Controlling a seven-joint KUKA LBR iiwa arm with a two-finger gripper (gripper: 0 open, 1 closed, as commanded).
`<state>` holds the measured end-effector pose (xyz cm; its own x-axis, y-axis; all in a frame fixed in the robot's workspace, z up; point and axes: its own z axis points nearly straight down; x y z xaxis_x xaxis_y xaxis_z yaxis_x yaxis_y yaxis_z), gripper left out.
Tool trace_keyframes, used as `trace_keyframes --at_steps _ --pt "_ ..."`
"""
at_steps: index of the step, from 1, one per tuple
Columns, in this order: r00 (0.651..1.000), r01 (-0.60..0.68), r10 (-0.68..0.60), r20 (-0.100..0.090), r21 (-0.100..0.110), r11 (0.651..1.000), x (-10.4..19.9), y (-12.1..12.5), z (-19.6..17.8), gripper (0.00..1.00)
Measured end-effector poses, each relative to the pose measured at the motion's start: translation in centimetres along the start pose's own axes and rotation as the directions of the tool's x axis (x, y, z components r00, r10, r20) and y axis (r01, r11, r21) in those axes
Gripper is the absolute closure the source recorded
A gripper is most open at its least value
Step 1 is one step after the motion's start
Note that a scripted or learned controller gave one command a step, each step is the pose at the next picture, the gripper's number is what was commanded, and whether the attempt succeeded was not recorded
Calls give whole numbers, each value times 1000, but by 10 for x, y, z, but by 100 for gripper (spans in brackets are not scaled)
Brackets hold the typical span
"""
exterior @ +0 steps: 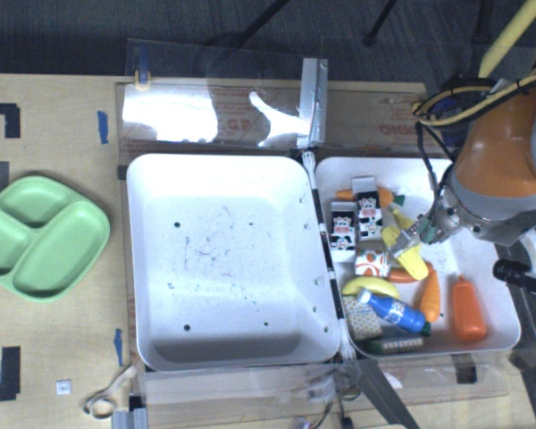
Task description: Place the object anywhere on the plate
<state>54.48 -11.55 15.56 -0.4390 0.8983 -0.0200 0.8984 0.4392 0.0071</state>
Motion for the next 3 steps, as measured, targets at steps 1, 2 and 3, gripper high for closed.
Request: trace_keyframes --at_steps 1,2,3 --pt "999 50 -50 -19 3 999 67 18 -30 100" --pt "986 -165 165 -17 8 986 46 -18 -130 100" --pt "984 -177 177 -17 8 984 70 38 -232 100"
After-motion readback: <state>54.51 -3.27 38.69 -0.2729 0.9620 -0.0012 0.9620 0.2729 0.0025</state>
